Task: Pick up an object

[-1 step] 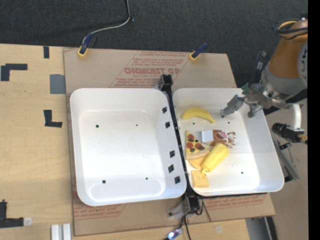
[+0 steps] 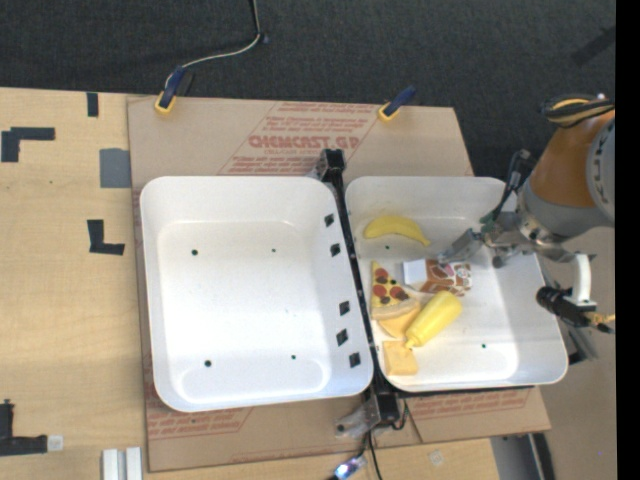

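Note:
The right bin [image 2: 528, 370] holds a yellow banana [image 2: 395, 229], a pizza slice [image 2: 388, 291], a yellow bottle [image 2: 436, 317], a small tan square [image 2: 400, 360], a white block [image 2: 415, 271] and a brown-and-white item [image 2: 446, 277]. My gripper [image 2: 458, 250] reaches in from the right. It is low over the bin's middle, just above and right of the brown-and-white item. Nothing can be made out in its grasp from here.
The left bin [image 2: 240, 298] stands beside the right one, with a black divider [image 2: 345, 268] between them. Both sit on a cardboard sheet [image 2: 300, 133] held by clips. The arm's grey and orange wrist [image 2: 570, 183] hangs over the right bin's far right edge.

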Controlling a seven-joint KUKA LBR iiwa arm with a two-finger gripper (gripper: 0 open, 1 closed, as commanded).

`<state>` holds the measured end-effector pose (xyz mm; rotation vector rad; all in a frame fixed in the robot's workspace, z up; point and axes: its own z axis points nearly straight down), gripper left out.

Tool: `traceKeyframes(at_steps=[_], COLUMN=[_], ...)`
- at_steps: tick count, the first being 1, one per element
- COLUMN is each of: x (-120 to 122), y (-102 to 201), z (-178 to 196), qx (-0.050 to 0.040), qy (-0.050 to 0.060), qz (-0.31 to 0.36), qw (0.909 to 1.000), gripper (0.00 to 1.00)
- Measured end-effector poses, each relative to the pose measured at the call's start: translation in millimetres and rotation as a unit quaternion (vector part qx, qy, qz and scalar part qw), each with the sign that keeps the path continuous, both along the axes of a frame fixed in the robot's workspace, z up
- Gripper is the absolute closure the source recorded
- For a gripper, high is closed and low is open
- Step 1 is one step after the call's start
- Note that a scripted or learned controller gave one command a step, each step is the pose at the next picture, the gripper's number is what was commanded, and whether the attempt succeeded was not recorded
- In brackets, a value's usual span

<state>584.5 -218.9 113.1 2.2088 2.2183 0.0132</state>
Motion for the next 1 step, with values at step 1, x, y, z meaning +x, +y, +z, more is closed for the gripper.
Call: traceKeyframes(at_steps=[1], x=[2.2], y=[0.3], z=[12.2], qx=[0.0009], qy=[-0.003], qz=[-0.001], qw=[1.0], gripper=[1.0])
